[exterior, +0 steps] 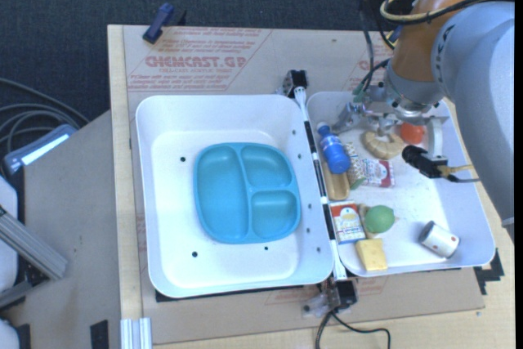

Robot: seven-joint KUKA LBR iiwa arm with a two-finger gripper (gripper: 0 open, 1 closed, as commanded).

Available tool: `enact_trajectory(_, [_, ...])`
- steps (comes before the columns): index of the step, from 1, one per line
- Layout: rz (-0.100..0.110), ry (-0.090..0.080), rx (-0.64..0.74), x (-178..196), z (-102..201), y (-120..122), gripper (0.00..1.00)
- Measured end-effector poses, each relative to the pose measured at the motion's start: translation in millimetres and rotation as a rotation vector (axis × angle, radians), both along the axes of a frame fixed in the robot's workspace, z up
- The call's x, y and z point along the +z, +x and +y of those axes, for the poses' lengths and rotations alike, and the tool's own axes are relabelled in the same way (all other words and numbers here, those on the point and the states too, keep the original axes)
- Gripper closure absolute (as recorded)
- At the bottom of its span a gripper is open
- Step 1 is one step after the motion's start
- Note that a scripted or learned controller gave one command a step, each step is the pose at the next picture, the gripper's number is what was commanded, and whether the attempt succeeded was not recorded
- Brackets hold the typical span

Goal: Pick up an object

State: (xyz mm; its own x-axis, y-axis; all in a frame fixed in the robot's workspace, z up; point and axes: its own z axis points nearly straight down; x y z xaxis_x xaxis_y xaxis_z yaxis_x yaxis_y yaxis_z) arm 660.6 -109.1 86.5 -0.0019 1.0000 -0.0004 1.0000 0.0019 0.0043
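Yellow block (373, 254) — green ball (378, 218) beside

Left bin (163, 200): white, dotted with small black marks. Divided plate (245, 192): light blue. Right bin (474, 237): white. Bottle (333, 149): blue with a white label. Ball (378, 218): green. Block (372, 254): yellow. Carton (348, 223): white with red and orange print. Cylinder (439, 238): white with a red end. Arm (474, 53): grey, orange band. Bench board (204, 61): tan with red lettering.

A blue clip (158, 22) lies on the brown board (204, 61), cables (24, 123) coiled at left.
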Motion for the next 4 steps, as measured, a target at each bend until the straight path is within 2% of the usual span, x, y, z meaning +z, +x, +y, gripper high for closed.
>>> enact_trajectory(1, [0.003, -0.004, -0.002, -1, 15, 6, 0.0])
enact_trajectory(2, [0.001, -0.003, -0.001, 10, 16, 7, 1.0])
enact_trajectory(3, [0.002, -0.003, -0.001, 9, 16, 6, 0.0])
enact_trajectory(4, [-0.001, -0.002, 0.0, 3, 17, 8, 0.0])
